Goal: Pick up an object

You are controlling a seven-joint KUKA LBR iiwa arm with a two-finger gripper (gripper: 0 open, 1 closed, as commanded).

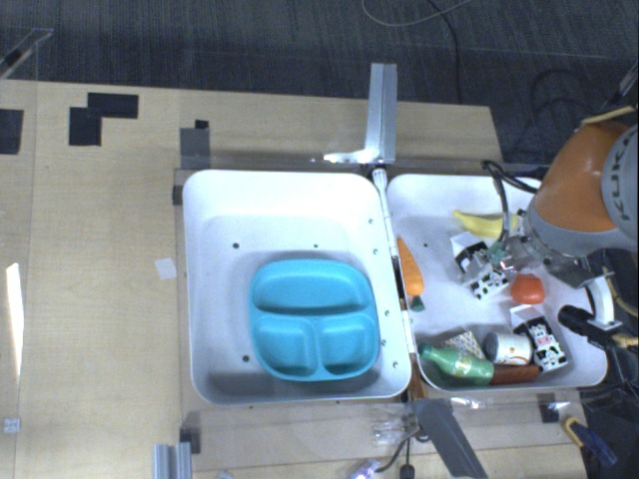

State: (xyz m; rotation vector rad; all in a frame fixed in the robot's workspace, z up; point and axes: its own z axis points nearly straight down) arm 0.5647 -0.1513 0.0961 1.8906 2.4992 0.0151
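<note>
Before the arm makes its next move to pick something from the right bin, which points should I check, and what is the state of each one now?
1. Hand is over the right bin, where the objects are: ok.
2. Hand open or shut: cannot tell, small parts there blur together.
3. Object already between the fingers: cannot tell.
4. Nearby targets free to take: orange-red ball lies just right of the hand, yellow banana just above it: ok.
5. Crowding at the bin's lower edge: green bottle, white cup and other items lie packed together: not ok for a clean grasp.
6. Left bin holds the blue divided tray, away from the arm: ok.
</note>
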